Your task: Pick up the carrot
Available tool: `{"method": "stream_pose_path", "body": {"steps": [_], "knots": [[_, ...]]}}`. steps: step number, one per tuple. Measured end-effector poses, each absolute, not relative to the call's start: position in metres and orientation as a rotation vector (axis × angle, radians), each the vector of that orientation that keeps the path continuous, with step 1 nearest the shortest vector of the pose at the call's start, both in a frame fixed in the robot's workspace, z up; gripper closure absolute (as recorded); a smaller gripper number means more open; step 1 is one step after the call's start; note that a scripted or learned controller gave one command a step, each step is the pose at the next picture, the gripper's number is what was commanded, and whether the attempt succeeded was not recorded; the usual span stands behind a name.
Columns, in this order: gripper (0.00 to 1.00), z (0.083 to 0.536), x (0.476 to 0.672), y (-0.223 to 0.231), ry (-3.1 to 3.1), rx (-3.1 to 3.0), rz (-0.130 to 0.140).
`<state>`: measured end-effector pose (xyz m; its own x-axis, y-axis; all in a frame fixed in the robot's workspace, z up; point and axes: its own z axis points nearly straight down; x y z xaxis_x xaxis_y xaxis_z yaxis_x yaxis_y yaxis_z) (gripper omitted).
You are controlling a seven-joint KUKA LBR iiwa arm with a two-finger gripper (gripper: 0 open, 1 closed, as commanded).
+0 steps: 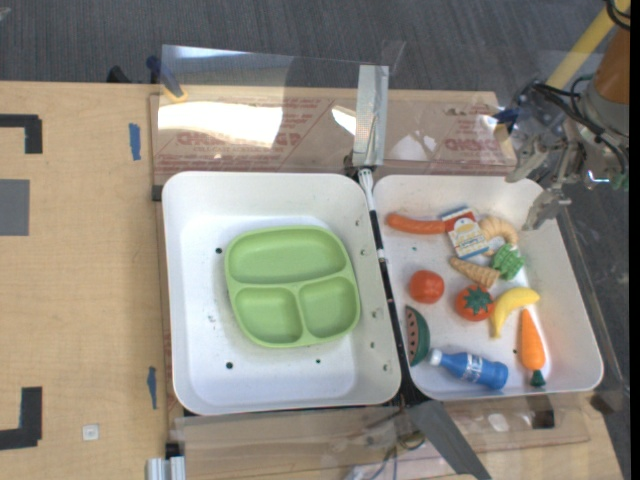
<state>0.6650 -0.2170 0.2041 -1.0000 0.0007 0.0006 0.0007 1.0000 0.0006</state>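
Two shallow white bins side by side on the table. Left bin carrying a green divided plate with three compartments, roughly centred. Right bin crowded with toy food.

Carrot — orange, with a small dark green tip — lying near the right bin's front right corner, lengthwise toward the front edge, tip pointing forward. Just beside its upper end, a yellow banana, curved, seemingly touching or nearly so. Left of the banana, a red tomato with green top; further left, a second red round fruit. Watermelon slice against the bin's left wall. Blue bottle lying on its side along the front, just left of the carrot's tip.

Toward the back of the bin: a long orange-red sausage, a small carton with blue and white print, a pale croissant-like piece, an ice-cream cone and a green broccoli piece, all clustered close together.

Pincer at the right bin's back right corner, above the rim, well apart from the carrot — nothing between the fingers; open or clenched, cannot tell. Clear plastic sheeting behind the bins.
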Motion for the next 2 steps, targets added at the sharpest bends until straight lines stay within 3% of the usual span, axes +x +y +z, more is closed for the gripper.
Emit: {"method": "stream_pose_path", "body": {"steps": [1,2], "knots": [[0.00,0.108,0.628,-0.209,-3.156,0.113,0.003],[0.00,0.089,0.570,-0.201,-3.114,0.480,0.003]]}}
